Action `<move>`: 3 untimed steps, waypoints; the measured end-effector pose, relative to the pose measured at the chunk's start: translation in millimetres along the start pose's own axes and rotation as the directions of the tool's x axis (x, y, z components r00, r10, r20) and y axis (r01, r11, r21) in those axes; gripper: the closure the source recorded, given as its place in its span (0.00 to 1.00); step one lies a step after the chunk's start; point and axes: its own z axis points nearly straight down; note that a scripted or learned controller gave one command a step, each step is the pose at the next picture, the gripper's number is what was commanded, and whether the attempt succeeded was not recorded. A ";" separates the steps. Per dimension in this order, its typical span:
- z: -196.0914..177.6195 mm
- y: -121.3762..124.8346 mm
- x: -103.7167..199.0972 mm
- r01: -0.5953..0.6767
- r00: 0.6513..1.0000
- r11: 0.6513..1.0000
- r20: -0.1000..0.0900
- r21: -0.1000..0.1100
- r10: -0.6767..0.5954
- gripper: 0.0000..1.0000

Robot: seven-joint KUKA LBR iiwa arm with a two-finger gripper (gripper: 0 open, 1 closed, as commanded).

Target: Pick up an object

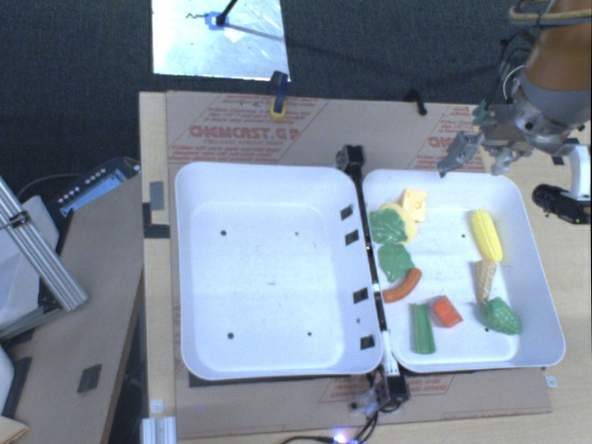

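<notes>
now my jaws point(476, 157) open, gripping nothing, above far edge of right bin point(536, 239), corn point(487, 236) below.

The grey two-finger gripper point(479, 158) hangs above the far edge of the right shallow white bin point(536, 276), fingers apart and holding nothing; a yellow plastic corn cob point(487, 235) lies near that bin's right edge.

A shiny metal sheet point(220, 24) lies beyond the cardboard base point(250, 128) (printed in red lettering), a yellow clamp point(277, 105) on its edge.
</notes>
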 end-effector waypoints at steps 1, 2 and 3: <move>96.3 33.4 61.1 0.007 1.000 1.000 -0.003 0.005 -0.007 0.00; 97.0 33.6 127.6 0.007 1.000 1.000 -0.002 0.000 -0.007 0.00; 97.2 -16.6 204.4 0.008 1.000 1.000 -0.004 0.003 -0.008 0.00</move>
